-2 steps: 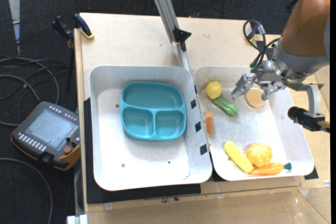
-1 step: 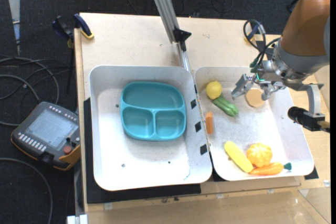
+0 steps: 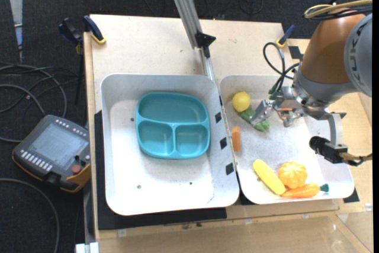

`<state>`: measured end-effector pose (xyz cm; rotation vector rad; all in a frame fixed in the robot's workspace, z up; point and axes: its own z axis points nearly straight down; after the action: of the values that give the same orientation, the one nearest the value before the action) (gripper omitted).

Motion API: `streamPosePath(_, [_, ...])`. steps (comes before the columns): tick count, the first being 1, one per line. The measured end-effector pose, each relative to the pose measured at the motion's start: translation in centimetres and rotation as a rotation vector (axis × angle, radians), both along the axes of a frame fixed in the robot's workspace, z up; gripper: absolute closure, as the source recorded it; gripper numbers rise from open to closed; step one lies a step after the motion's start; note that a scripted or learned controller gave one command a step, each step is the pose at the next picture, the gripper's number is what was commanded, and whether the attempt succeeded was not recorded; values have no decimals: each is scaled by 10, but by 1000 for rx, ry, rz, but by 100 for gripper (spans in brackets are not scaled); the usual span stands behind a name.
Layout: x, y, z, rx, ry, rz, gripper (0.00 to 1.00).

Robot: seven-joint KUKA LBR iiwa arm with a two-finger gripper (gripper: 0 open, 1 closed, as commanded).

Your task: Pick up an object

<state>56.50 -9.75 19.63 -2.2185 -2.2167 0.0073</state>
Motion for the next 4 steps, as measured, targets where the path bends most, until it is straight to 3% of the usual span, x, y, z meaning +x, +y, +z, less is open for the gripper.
streamPosePath(2, [-8, 0, -98, -5, -6, -3, 0])
streamPosePath(3, [-7, 0, -86, -4, -9, -2, 100])
streamPosePath(4, [-7, 1, -22, -2, -14, 3, 100])
